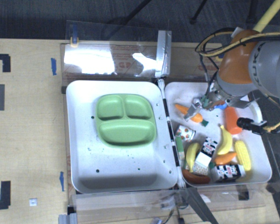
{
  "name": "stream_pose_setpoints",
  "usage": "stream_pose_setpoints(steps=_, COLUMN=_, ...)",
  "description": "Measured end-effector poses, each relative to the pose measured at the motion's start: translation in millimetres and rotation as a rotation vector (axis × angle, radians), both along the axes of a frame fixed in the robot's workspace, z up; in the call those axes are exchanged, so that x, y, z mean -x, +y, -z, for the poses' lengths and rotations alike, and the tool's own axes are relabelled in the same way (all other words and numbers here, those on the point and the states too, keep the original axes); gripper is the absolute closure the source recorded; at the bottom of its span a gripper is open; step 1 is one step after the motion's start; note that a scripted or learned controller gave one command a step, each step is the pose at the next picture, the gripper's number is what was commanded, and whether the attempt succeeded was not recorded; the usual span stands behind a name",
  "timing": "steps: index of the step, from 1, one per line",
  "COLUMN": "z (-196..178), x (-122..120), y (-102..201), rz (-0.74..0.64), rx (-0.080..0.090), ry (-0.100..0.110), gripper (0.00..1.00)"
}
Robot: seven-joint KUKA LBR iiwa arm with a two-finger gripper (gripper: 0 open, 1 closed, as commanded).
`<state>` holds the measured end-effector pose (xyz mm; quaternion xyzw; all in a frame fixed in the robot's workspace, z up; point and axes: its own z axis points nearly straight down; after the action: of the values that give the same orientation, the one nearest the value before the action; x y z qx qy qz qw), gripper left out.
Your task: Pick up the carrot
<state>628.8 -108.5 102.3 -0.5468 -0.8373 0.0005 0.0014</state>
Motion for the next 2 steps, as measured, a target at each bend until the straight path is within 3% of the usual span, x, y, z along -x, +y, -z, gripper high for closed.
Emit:
stream_pose_setpoints(steps=1, z=-7, x=-1, y=-1, rz=0.001, rx=0.0, ry=-0.001, gripper=1.0)
stream_pose_setpoints(steps=2, z=-89, x=-39, y=-6, rz=0.106, rx=0.001, ry=0.0, gripper=1.0)
